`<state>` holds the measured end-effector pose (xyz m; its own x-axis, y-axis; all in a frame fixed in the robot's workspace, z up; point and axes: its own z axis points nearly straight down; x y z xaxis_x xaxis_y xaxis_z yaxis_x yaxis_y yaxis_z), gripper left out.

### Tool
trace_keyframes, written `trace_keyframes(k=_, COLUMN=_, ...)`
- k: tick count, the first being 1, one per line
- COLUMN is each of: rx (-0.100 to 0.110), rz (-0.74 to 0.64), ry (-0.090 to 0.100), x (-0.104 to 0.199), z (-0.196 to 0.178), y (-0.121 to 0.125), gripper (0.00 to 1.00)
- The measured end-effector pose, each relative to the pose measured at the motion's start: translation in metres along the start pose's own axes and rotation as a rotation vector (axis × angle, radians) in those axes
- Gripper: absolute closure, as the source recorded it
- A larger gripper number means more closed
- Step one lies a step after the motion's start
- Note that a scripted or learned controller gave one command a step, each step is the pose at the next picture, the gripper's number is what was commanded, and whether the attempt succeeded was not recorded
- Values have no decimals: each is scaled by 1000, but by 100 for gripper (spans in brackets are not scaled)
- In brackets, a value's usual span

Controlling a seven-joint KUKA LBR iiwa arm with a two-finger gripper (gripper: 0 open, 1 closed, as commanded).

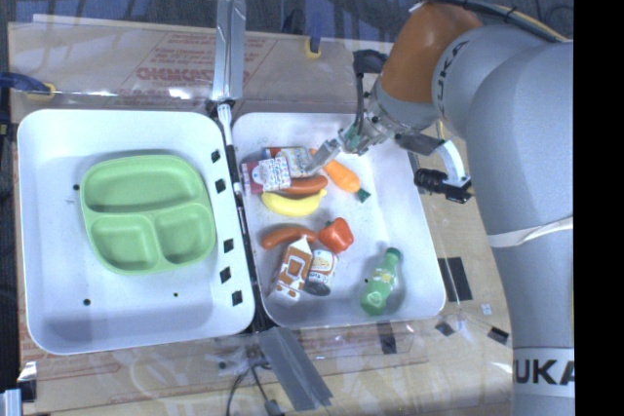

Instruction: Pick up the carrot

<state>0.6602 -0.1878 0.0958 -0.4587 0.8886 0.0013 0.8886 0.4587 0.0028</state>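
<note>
The carrot (342, 175) is orange with a small green end, and it lies in the upper middle of the right bin (421, 239). My gripper (326, 152) reaches in from the right and sits just above and left of the carrot, over the red and white packet (274, 170). Nothing shows in its grasp. The carrot rests on the bin floor beside the gripper's tip.
The right bin also holds a sausage (303, 185), a banana (292, 203), a second sausage (282, 235), a red pepper (336, 234), a juice carton (290, 269), a small can (320, 271) and a green bottle (380, 281). A green divided plate (148, 211) lies in the left bin (49, 307).
</note>
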Motion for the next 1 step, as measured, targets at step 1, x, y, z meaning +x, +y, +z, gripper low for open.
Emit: trace_keyframes(k=1, rx=1, rz=-125, ry=9, x=-12, z=0, y=-6, gripper=0)
